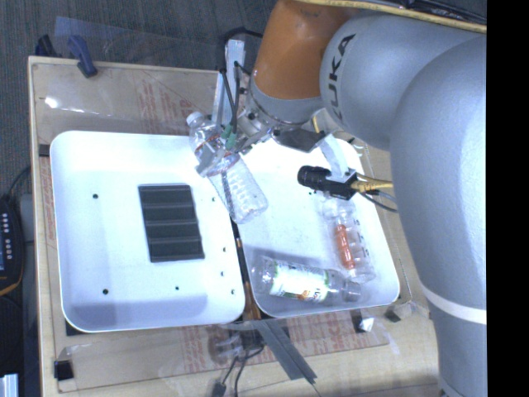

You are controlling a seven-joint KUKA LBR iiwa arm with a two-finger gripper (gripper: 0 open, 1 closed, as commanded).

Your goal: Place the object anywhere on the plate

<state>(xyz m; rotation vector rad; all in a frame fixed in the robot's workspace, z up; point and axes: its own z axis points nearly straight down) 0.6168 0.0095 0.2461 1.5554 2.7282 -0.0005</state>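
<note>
**Clear bottle hangs at the bins' shared edge**

The left bin [83,222] holds a dark ridged plate [171,222]. Right of the plate, over the seam between the bins, the gripper [221,143] is closed on a clear plastic bottle [234,182], its fingers hard to separate from the glare. Further right, the right bin [384,284] holds a green-labelled bottle [302,281] and an orange-filled bottle [345,240]; the arm [397,81] hides the bin's far corner.

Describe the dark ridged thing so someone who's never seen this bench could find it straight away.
Look at the left white bin, the one away from the arm. Near its middle lies a dark rectangular plate with four ribbed bands across it. Unlike the clear plastic bottles in the right bin, it is flat, opaque and nearly black.
</note>
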